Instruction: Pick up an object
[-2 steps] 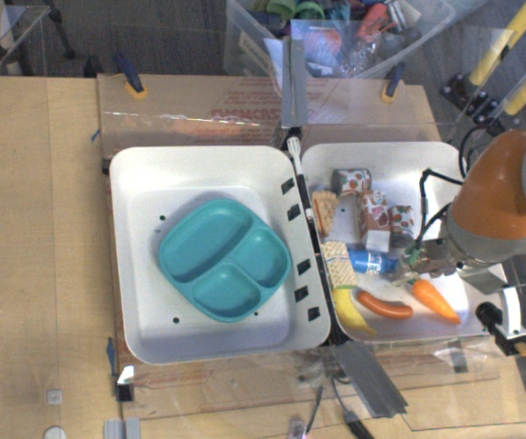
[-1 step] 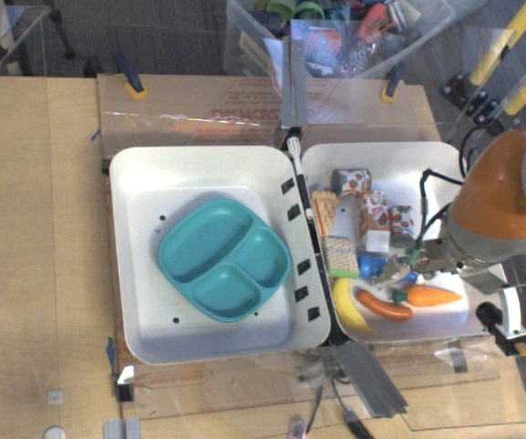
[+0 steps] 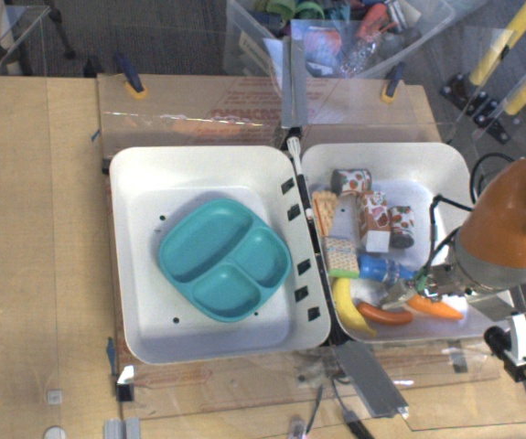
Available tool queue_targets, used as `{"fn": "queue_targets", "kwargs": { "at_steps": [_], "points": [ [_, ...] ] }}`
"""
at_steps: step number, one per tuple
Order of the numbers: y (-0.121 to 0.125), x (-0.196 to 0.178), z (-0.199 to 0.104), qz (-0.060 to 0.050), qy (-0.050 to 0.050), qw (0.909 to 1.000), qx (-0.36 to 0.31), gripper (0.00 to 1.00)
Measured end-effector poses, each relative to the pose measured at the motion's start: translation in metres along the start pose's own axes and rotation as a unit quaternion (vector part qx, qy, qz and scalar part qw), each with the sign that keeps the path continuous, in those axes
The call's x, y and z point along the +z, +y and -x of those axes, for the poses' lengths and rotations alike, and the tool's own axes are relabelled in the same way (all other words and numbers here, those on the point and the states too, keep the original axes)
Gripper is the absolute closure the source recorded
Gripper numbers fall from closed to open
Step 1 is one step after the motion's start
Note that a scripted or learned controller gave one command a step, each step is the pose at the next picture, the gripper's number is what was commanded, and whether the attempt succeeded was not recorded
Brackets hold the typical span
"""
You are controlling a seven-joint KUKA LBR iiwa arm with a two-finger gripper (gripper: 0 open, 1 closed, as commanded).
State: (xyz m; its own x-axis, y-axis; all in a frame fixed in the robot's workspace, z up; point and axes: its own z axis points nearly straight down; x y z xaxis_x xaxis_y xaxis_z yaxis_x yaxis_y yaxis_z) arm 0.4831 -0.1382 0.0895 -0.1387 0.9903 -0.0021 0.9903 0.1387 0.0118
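Note:
The right bin point(image 3: 445, 167) holds several toy foods. A yellow banana point(image 3: 345, 305) lies at its front left, with a red sausage point(image 3: 386, 315) and an orange carrot point(image 3: 438, 308) beside it. A blue item point(image 3: 375, 269), a green-and-yellow box point(image 3: 340, 257), a brown-and-white carton point(image 3: 375, 218) and an orange packet point(image 3: 324, 216) lie further back. My gripper point(image 3: 402, 291) hangs low over the bin's front, just above the carrot and sausage and right of the blue item. The orange wrist band point(image 3: 509, 227) rises behind it at the right.
The left bin point(image 3: 144, 245) holds a teal divided plate point(image 3: 224, 259). A ridge with black clips point(image 3: 297, 236) separates the bins. A clear tub of toys point(image 3: 336, 16) stands behind the bench. Cables and yellow tools lie at the far right.

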Motion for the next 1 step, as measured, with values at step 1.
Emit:
{"fn": "queue_targets", "kwargs": {
  "at_steps": [1],
  "points": [
    [0.0010,-0.0104,0.0030,0.003,-0.004,1.0000,0.002,1.00]
  ]
}}
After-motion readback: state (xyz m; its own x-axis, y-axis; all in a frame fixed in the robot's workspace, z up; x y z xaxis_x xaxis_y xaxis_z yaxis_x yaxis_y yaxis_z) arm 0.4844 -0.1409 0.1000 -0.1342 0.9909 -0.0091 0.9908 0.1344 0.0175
